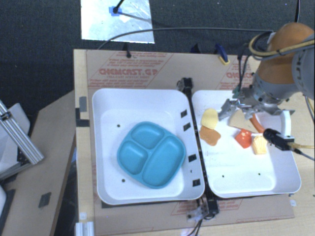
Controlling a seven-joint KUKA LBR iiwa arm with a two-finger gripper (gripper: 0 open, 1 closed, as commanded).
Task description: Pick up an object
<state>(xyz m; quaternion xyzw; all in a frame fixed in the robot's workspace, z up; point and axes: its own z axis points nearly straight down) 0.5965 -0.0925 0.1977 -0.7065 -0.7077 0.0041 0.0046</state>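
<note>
The right bin [246, 181] holds several small food-like pieces. A pale yellow piece [210, 117] lies above an orange one [210, 135] near the bin's left wall. A red piece [243, 139] and a yellow block [259, 145] sit in the middle. A tan wedge [238, 122] and a thin orange-red stick [257, 124] lie toward the back. My gripper [244, 108] hangs low over the back of this bin, just above the tan wedge and the stick. Nothing shows between its fingers.
The left bin [106, 132] holds a blue divided plate [151, 154]. A black divider with clips [193, 132] runs between the bins. The arm's orange band [285, 43] stands over the back right corner. A shiny sheet [115, 14] lies beyond the bench.
</note>
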